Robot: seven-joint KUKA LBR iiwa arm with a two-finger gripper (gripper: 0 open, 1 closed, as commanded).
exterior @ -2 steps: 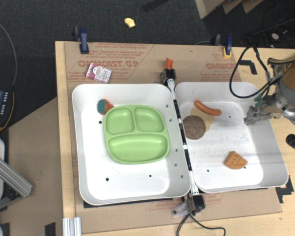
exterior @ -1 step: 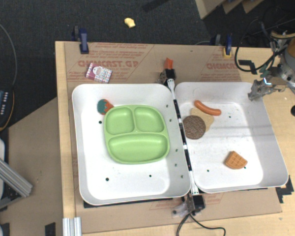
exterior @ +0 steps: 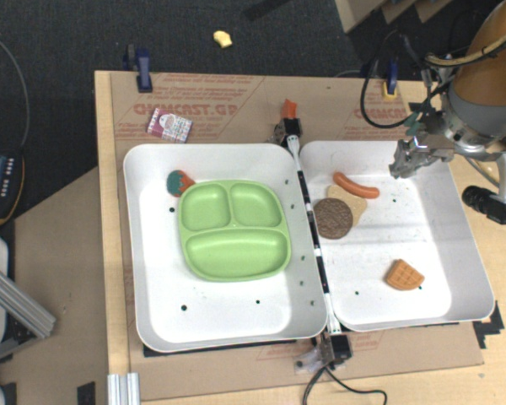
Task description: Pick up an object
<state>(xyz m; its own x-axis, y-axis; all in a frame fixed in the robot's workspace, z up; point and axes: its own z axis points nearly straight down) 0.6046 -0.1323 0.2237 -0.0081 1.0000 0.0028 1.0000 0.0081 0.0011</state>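
While hand (exterior: 405, 165) hovers at right bin's (exterior: 455, 251) far edge | grip state unclear | sausage (exterior: 356, 185) lies just left, long axis crosswise.

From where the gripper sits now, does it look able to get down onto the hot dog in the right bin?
Probably yes. The gripper hangs over the right bin's far side, and the hot dog lies just to its left on the open floor. Only its near edge touches the beige piece under the brown patty.

green plate (exterior: 234, 230) hides part of the small toy (exterior: 180, 182).
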